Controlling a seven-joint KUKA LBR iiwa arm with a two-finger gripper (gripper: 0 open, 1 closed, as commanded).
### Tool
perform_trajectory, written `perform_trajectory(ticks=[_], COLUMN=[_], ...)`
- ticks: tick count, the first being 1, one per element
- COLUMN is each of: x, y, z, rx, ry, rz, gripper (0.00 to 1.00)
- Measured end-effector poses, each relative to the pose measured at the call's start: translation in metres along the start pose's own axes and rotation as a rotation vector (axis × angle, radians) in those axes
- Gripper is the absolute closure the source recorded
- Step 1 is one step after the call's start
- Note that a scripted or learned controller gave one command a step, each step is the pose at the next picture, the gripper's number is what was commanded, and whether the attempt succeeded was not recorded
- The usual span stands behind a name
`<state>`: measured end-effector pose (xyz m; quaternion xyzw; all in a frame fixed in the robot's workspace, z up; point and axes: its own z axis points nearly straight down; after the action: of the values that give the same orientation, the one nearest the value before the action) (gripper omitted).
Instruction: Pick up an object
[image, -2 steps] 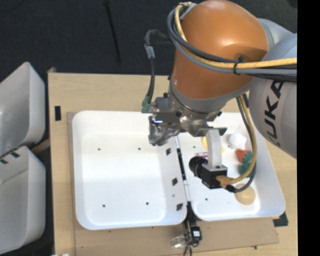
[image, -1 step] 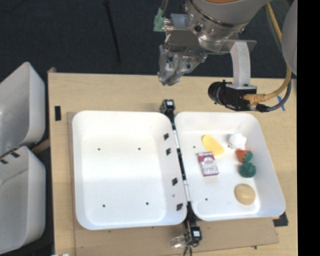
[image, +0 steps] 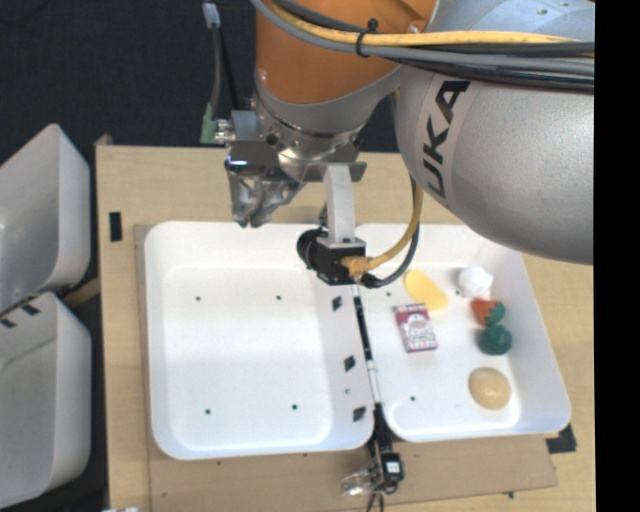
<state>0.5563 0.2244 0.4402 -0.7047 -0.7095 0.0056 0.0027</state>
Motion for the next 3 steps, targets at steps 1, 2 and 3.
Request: perform_trajectory(ticks=[1, 2, 3], x=[-0.040, -0.001, -0.003], y=[-0.066, -0.054, -0.054], z=[-0.030, -0.105, -0.101], rx=[-0.013, -0.021, -0.013], ry=[0.006, 0.008, 0.003], rz=[0.006, 0.001, 0.003], gripper=[1.00, 1.00, 0.00])
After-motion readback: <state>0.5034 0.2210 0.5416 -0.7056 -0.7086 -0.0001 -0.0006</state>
